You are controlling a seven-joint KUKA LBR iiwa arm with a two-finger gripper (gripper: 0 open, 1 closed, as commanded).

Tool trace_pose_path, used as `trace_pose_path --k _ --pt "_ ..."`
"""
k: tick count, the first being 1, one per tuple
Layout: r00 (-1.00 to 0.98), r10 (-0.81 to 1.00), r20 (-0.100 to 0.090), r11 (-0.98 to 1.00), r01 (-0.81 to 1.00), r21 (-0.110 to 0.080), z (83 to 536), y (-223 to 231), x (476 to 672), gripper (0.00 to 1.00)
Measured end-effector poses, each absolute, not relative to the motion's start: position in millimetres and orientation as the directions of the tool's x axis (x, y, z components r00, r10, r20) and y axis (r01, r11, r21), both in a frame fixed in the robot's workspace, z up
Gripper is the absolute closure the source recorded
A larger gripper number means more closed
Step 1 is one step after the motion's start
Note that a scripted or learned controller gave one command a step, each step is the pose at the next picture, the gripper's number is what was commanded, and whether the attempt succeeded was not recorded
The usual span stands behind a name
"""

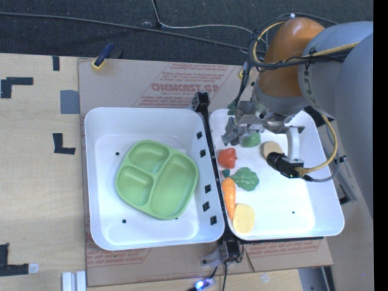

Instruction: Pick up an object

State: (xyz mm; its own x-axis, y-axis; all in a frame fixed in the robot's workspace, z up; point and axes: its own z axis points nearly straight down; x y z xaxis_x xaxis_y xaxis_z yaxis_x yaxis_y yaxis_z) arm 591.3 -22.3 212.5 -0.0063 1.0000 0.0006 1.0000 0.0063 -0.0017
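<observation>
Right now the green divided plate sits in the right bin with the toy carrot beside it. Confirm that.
Not quite. The green divided plate sits in the left bin, not the right one. The toy carrot lies in the right bin, across the divider from the plate, as the camera view shows.

Claw (237,133) low in right bin (315,220), above red toy (227,157); green tray (157,179) left bin.
</observation>
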Motion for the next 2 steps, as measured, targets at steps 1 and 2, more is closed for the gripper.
trace_pose_path --k 1,2 --pt "-0.006 1.0 0.001 0.006 1.0 -0.002 211.4 22.6 588.4 1.0" --pt "-0.008 1.0 0.001 0.008 1.0 -0.001 219.9 84.8 586.7 1.0"
